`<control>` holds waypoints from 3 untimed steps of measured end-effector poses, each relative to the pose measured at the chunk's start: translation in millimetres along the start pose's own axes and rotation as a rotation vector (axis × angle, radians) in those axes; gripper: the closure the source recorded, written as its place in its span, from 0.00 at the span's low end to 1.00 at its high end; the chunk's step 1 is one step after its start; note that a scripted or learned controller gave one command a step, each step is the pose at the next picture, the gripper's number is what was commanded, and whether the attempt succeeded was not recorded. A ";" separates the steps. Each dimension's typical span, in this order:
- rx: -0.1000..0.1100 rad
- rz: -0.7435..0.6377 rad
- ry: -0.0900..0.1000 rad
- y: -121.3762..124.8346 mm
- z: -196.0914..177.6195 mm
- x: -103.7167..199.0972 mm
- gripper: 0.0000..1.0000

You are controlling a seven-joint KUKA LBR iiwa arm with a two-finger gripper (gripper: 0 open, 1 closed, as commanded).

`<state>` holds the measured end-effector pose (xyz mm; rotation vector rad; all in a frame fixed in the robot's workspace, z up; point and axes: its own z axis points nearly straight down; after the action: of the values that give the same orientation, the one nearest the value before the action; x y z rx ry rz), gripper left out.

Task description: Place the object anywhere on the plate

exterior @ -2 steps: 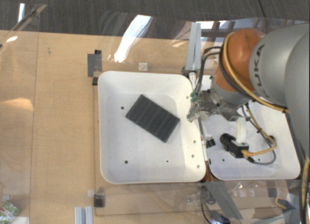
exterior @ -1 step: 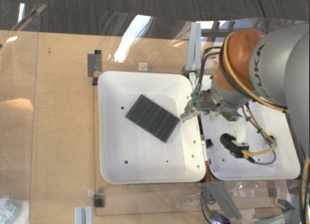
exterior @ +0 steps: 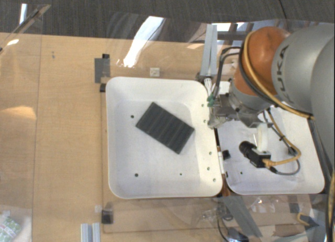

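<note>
Your tool (exterior: 217, 114) hovers at the seam between the bins, its state impossible to tell, while the dark ridged plate (exterior: 165, 127) at its nine o'clock bears nothing, so placing remains.

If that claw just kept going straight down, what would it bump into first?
Probably the floor of the right bin, near its left wall. The claw hangs there, but depth is hard to judge.
</note>
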<state>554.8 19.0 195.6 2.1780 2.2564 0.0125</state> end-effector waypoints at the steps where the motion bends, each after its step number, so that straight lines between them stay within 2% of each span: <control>1: 0.004 -0.048 0.000 -5.5 10.3 40.7 1.00; 2: 0.006 0.316 -0.001 -2.0 10.8 83.8 1.00; 3: 0.008 0.252 -0.002 7.1 41.0 113.6 1.00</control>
<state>558.3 132.9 154.9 2.4486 1.9684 0.0024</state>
